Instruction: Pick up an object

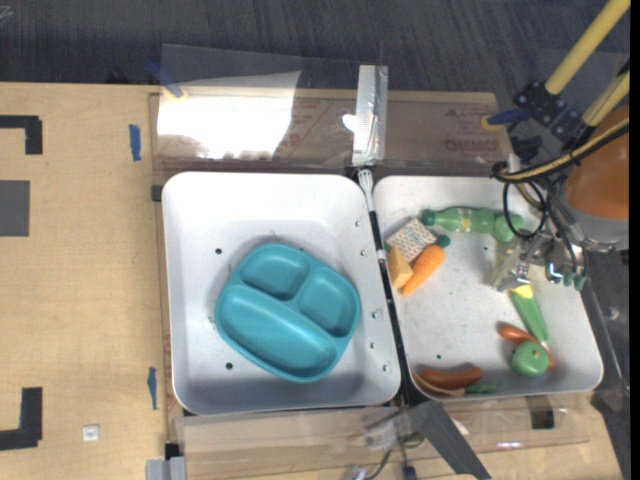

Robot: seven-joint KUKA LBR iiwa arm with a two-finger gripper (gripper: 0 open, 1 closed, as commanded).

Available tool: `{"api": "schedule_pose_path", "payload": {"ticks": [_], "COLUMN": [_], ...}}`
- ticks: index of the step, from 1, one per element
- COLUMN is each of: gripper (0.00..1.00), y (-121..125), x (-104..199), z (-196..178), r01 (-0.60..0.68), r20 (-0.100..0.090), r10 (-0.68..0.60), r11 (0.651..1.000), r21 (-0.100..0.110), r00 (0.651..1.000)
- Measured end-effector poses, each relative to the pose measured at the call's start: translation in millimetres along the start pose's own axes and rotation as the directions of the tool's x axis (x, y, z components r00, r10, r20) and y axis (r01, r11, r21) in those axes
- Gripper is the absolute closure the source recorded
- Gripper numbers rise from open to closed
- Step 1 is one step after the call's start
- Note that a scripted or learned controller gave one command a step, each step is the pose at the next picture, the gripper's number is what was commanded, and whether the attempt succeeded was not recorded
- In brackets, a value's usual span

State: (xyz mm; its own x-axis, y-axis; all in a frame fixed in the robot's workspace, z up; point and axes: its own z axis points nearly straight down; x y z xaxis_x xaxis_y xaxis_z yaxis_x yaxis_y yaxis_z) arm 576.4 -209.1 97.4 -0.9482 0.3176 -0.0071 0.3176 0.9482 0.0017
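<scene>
A pale wooden surface (80,268) carries two shallow white bins side by side, with dark floor beyond its far edge. From the camera above, the left white bin (190,208) holds a teal plastic plate with three compartments (288,310). The right white bin (450,338) holds small toy foods: an orange plastic carrot (424,267) touching a tan waffle-patterned block (411,238), a green bottle-shaped toy (468,220) near the far wall, a yellow-green corn-like piece (528,312), a green round toy fruit (530,359) and a red-brown sausage-shaped toy (449,376) at the near wall. The tool (527,268) hangs over the right side of this bin, just above the corn-like piece; I cannot tell how its opening stands. These toys look light, stiff and smooth, so likely slippery; the corn-like piece seems best taken across its narrow middle.
</scene>
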Motion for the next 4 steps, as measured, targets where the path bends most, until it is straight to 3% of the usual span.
{"api": "schedule_pose_path", "payload": {"ticks": [1,2,3,4], "gripper": [1.0,1.0,1.0,1.0], "y": [-9.1,25.8,71.1,55.3], "x": [-12.3,-36.0,9.2,63.0], "z": [-166.0,-39.1,-85.8,7.8], "r01": [-0.182,-0.275,-0.442,-0.191], "r20": [0.006,-0.015,-0.006,0.0], "r10": [0.182,0.275,0.442,0.191], "r11": [0.983,0.961,0.897,0.982], "r21": [0.001,0.005,0.003,0.0], "r00": [0.983,0.961,0.897,0.982]}}
